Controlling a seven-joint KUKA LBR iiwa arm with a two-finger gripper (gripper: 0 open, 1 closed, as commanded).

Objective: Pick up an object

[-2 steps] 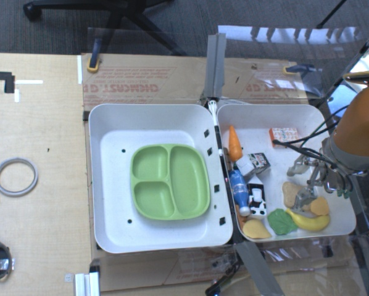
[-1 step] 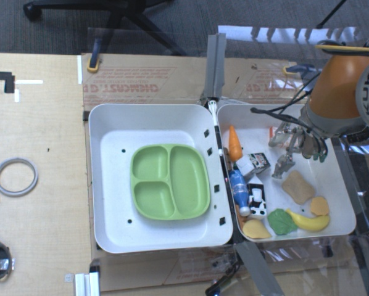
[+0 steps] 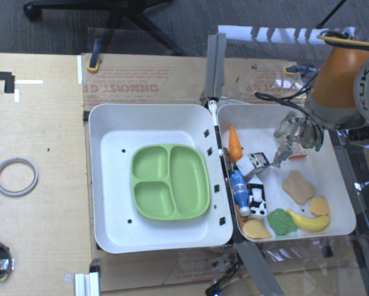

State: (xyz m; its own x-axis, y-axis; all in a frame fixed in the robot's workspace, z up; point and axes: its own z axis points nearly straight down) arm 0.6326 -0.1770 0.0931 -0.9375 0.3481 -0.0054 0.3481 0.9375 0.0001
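**End effector poised over the right bin, nothing between its fingers**

On the far left of the worktop (image 3: 42, 239) lies a roll of tape (image 3: 14, 176). The left bin (image 3: 104, 227) holds a green divided plate (image 3: 170, 182) lying flat near its middle.

In the right bin (image 3: 342, 184), along the left wall, an orange carrot (image 3: 234, 142) lies with its long axis running roughly toward and away from the camera, narrow tip pointing to the far side. Just nearer is a blue bottle (image 3: 239, 190), its long axis similarly aligned, tilted slightly. A small black-and-white card (image 3: 258, 160) sits beside the carrot, and a black-and-white cow-patterned toy (image 3: 256, 201) lies beside the bottle. At the near edge are a tan piece (image 3: 255, 229), a green lump (image 3: 282, 221) and a yellow banana (image 3: 309, 221), its long axis running left to right. A slice of bread (image 3: 298, 187) and an orange round piece (image 3: 319, 206) lie above the banana.

The end effector (image 3: 282, 154) hangs over the bin's middle, fingers spread apart and holding nothing.
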